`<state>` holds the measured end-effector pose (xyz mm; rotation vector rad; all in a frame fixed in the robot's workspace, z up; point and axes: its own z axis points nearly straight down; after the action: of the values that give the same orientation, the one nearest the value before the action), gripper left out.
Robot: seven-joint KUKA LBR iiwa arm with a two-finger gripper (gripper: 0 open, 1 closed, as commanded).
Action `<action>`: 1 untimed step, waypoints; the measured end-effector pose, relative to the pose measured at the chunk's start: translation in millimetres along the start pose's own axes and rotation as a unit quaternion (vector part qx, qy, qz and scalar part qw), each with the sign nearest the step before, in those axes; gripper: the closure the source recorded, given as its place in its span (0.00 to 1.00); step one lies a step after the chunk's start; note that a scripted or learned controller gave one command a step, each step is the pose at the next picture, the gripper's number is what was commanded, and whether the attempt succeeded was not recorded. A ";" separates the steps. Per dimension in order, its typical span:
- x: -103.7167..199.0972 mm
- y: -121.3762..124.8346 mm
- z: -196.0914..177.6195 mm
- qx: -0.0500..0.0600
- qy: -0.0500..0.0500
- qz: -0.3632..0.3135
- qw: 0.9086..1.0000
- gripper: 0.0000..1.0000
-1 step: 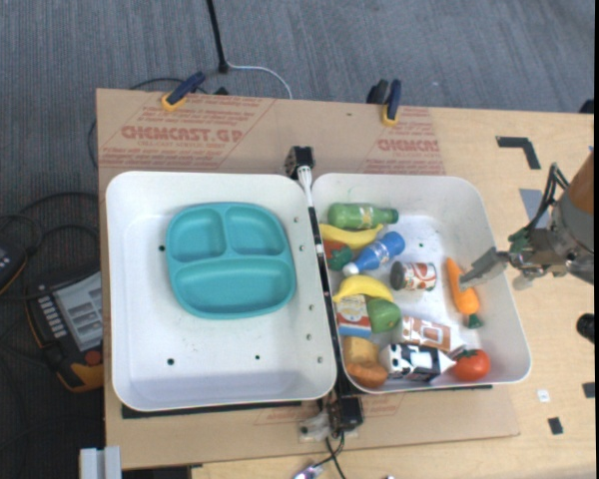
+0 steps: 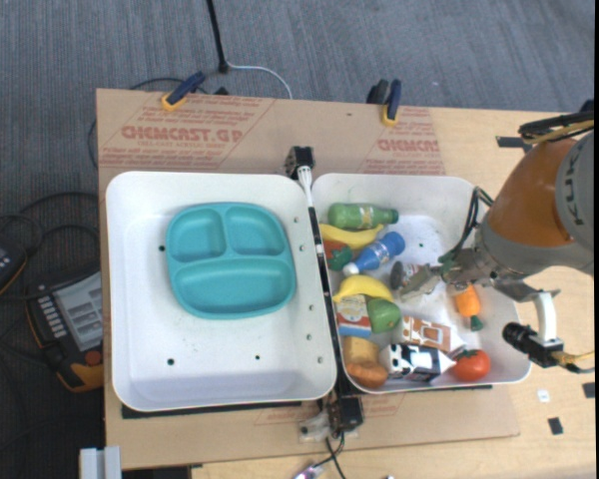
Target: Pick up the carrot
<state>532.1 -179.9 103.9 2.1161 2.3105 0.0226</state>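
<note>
A brown board on grey carpet bore two white bins; the left bin (image 2: pixel 130 367) held a teal plate (image 2: pixel 230 259), the right bin (image 2: pixel 434 190) a clutter of toy food. The carrot (image 2: pixel 467 301) lay near the right wall, just below the gripper (image 2: pixel 447 270). Whether its fingers were open or closed could not be told (the wrist hid them). Likely risk: the tomato (image 2: pixel 471 366) and carton (image 2: pixel 425 333) sat close, so a slightly misplaced descent might nudge the carrot aside or catch a neighbour.
</note>
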 end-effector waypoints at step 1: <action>-25.3 -5.5 8.6 0.000 0.010 -0.100 0.995 0.00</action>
<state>528.9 -205.6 95.1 1.8817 2.5219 0.0437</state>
